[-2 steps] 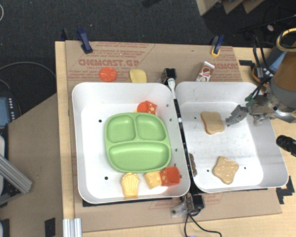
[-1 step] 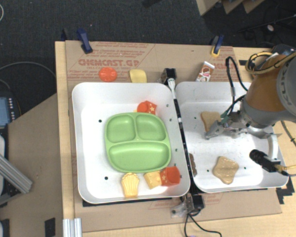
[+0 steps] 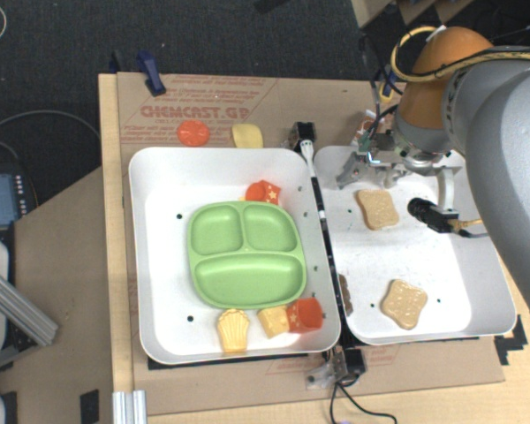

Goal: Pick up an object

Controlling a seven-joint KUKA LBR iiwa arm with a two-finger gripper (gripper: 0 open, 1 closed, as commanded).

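Yellow shell-shaped toy (image 3: 233,330) lies in left bin (image 3: 150,237); whether the jaws (image 3: 372,168) are parted, I cannot tell.

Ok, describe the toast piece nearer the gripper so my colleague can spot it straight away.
Start at the right white bin. Two tan toast-shaped pieces lie in it; the one meant is the far toast piece, near the bin's far edge, just below the gripper. The near toast piece lies toward the bin's front edge, apart from the arm.
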